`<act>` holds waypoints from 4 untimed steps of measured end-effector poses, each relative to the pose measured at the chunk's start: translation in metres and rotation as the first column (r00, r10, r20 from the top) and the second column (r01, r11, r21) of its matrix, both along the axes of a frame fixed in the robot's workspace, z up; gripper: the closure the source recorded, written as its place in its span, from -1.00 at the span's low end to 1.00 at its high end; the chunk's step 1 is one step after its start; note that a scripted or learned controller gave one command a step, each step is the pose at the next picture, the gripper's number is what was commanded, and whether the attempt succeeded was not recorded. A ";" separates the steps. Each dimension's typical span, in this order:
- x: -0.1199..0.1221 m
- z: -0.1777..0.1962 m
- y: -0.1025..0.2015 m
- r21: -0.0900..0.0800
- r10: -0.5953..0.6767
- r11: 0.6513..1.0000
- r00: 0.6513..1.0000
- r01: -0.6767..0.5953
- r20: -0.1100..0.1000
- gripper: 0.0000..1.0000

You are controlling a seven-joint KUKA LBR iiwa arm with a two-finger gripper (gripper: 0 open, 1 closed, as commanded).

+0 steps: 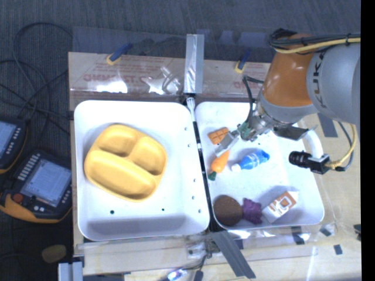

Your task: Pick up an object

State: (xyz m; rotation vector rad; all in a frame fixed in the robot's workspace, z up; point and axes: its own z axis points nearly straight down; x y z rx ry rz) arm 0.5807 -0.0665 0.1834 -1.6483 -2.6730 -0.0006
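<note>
The hand (246,131) hangs low in the right bin (304,192), near the carrot (219,161). Nothing looks picked up yet. I cannot tell its grip.

The grey arm with the orange band (304,81) was cut off by the right edge, its small gripper (246,131) was too blurred to read, and the purple crumpled object (253,211) lay partly hidden behind the brown rounded lump (227,209).
</note>
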 end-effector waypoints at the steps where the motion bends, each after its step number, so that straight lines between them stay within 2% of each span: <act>1: -0.003 0.004 0.024 0.000 -0.027 1.000 1.000 0.027 0.000 -1.00; 2: 0.027 0.000 -0.010 -0.003 0.019 1.000 1.000 -0.019 0.000 -1.00; 3: 0.065 0.047 0.021 -0.003 -0.018 1.000 1.000 0.018 0.001 -1.00; 4: 0.052 -0.094 -0.046 -0.004 -0.062 0.998 0.998 0.062 0.010 -1.00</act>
